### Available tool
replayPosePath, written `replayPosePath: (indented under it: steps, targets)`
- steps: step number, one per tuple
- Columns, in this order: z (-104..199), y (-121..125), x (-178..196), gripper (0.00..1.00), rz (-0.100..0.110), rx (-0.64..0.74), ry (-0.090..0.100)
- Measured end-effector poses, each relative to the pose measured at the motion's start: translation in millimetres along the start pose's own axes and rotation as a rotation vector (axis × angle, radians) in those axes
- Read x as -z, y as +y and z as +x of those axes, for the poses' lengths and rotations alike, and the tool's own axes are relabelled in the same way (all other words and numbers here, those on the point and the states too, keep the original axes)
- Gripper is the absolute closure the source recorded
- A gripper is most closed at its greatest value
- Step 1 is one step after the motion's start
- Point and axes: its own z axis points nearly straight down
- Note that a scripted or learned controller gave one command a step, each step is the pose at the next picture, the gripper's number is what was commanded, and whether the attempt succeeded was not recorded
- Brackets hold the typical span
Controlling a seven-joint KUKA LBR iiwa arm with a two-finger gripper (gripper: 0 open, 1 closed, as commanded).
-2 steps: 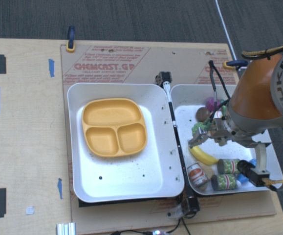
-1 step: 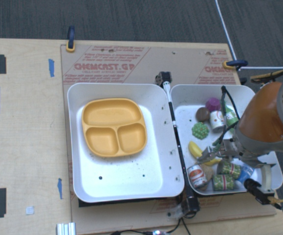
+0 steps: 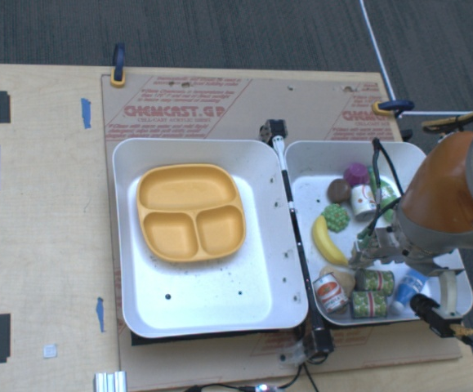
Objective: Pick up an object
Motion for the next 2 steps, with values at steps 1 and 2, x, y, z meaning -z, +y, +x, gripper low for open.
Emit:
replayPosePath:
  steps: [1, 2]
  targets:
    - [83.2, -0.4, 70.9, 1.0, 0.003, 0.003, 0.002]
    - [82.5, -0.5, 70.8, 0.0, 0.004, 0.002, 0.002]
